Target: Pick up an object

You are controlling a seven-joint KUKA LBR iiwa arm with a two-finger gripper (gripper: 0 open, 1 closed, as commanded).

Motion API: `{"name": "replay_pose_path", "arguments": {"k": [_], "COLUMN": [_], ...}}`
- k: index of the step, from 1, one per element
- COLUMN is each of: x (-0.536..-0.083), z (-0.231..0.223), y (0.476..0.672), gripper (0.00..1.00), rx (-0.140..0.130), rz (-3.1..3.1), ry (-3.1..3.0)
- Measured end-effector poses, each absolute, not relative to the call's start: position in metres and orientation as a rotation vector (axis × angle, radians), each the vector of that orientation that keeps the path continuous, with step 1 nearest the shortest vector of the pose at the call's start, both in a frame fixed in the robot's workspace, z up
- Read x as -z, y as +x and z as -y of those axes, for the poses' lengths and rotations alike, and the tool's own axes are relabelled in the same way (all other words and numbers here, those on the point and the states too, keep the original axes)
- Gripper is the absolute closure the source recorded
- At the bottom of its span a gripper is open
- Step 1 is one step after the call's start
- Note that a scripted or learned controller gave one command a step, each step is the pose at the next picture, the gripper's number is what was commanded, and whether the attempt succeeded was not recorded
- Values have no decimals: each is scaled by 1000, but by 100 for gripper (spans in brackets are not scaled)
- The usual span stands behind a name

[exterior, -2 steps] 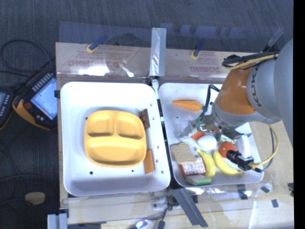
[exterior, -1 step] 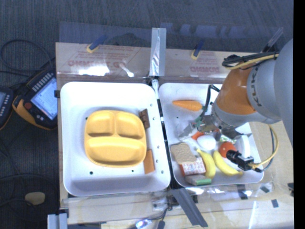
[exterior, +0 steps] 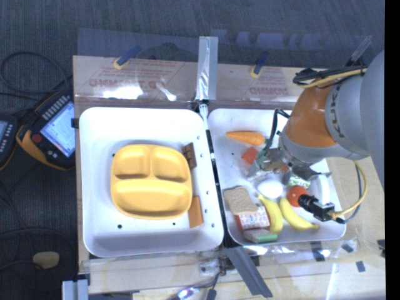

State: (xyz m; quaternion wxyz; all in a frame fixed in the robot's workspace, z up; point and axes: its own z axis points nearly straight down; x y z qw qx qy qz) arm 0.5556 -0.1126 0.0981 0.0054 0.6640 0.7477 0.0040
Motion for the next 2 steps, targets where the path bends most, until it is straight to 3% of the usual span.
{"name": "replay_pose_path", "arguments": {"k": [1,2], "x": [-98,-91], "z": [113,116], "y": [555,529], "gripper": [0,0], "rx": [-12,-16], "rz": [-2341,-2446], "ry": [2079,1938]}}
